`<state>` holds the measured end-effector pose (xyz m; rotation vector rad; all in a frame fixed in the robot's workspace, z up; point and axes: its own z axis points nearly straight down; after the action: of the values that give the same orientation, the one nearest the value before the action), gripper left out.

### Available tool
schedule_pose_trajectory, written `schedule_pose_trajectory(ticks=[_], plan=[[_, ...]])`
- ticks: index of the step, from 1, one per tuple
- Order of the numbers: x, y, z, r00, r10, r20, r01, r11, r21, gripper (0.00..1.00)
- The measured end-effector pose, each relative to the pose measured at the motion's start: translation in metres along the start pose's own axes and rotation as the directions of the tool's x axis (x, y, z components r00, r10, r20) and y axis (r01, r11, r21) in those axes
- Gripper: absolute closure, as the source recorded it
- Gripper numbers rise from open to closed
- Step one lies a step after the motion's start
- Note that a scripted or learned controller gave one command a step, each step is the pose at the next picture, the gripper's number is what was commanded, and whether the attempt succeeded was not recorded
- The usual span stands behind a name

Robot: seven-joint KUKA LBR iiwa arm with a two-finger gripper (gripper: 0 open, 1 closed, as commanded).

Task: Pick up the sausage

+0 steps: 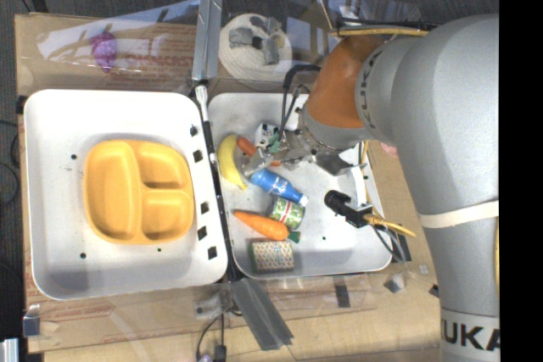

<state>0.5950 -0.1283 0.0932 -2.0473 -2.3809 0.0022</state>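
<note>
Gripper: the two-finger gripper (273, 147) sits at the end of the grey arm with the orange band (339, 93), low over the upper-left part of the right-hand shallow white bin (335, 260); whether it is spread or closed I cannot tell, since dark wrist hardware crowds it.

Sausage: the small reddish-orange sausage (245, 145) lies just left of the gripper tip, in the upper-left corner area of the same bin, touching or nearly touching the upper end of the yellow banana (229, 163).

Bearing: from the tool, the sausage lies to the left and very slightly up in the frame (close beside it, not under it as far as I can judge).

Long axis: it appears to run from upper left to lower right, though it is too small to be sure.

Neighbours: blue-and-white tube (277, 185) just below the gripper; orange carrot (261, 225) further down, well apart from the sausage.

Other bin: yellow compartment tray (140, 191) in the left-hand white bin (51, 123), far from the action.

Judgement: a short shift left seems needed before closing.
</note>
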Motion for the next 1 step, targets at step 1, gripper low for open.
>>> schedule_pose_trajectory(ticks=[1], plan=[[0.0003,0.0003,-0.0102,1.0,-0.003,0.0,0.003,1.0,0.001,1.0]])
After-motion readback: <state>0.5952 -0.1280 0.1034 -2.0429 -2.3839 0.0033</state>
